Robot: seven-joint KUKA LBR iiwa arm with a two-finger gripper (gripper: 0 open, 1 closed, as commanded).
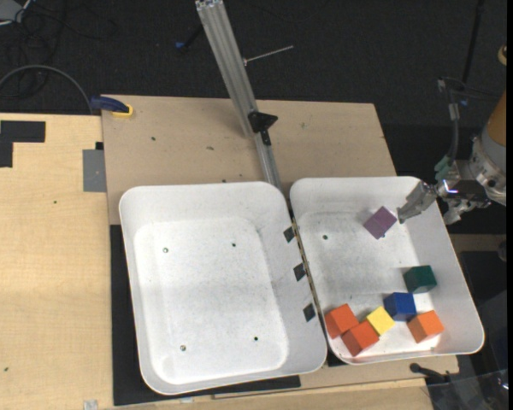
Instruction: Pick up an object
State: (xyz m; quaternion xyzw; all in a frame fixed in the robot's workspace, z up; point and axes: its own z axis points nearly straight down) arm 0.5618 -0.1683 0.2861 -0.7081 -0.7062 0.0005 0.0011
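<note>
The gripper [413,205] is hanging over the right bin [466,301] at its far right edge, just beside a purple block [380,222]; whether it is open or closed I cannot tell. Nearer the front of that bin, a green block [420,277], blue block [400,304], yellow block [380,320] and three orange blocks [341,319] are lying clustered together. The left bin [154,203] is sitting alongside on the table [179,139]

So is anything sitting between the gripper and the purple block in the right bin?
Nothing visible does. The gripper sits just right of the purple block; the other blocks cluster at the bin's near edge.
</note>
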